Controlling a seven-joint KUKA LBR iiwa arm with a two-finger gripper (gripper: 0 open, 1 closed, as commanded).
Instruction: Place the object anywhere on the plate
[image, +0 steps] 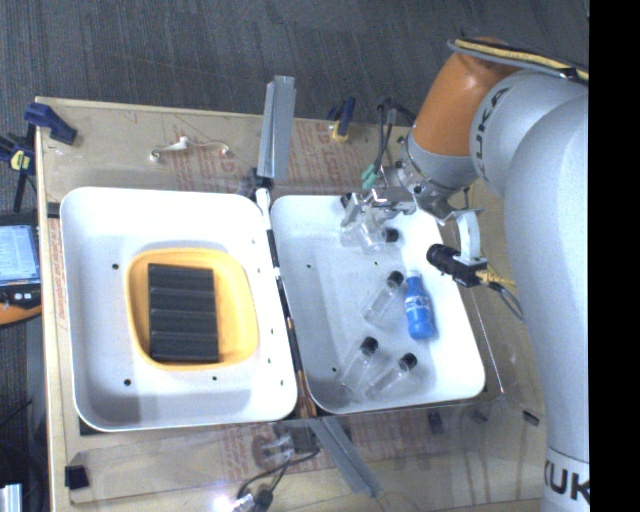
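A yellow plate (241, 305) lies in the left bin (90, 230), and a black ridged block (183, 311) rests on its middle. In the right bin (320, 300) lie a blue bottle (418, 308) and several clear bottles with black caps, among them one at the centre (384, 296) and two near the front (357, 364) (392, 374). My gripper (360, 212) hangs low over the right bin's far edge, just above another clear bottle (364, 234). Glare and the transparent plastic blur where the gripper ends and that bottle begins.
A grey metal bar (275, 125) stands behind the gap between the bins. The big grey arm (540, 250) covers the right side of the bench. Blue clamps (48, 120) grip the bench's far edge, and a small screen (18, 255) sits at the left.
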